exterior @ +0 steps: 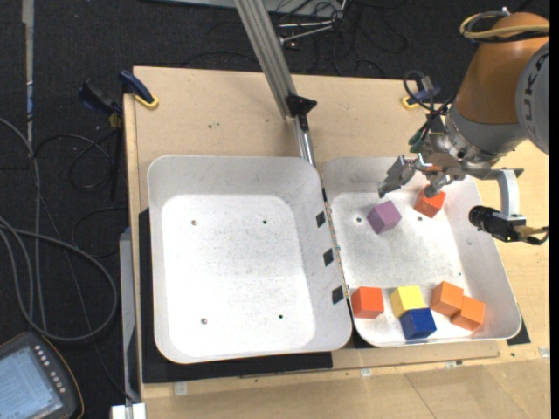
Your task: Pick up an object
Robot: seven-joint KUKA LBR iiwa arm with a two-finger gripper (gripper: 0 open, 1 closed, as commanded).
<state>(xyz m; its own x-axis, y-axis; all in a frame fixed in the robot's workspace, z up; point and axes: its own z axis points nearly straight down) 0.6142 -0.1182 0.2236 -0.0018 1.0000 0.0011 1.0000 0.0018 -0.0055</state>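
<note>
The gripper hangs over the far end of the right bin, below the arm with its orange band, which comes in from the right. Its dark fingers stand spread apart; one points left toward the bin's far-left corner, and nothing is seen between them. Just beside the fingers on the near side lies an orange-red block, close to the far wall; whether a fingertip touches it cannot be told. A purple cube sits a little to the left, tilted, apart from the orange-red block and with bare floor around it. The middle of this bin is open. Along the near wall the other pieces crowd together: an orange cube near the left wall, a yellow cube just beside it, a blue cube touching the yellow one at the rim, and two orange blocks pressed together in the near-right corner. The left bin lies alongside, its rim meeting the right bin's along the shared edge.
</note>
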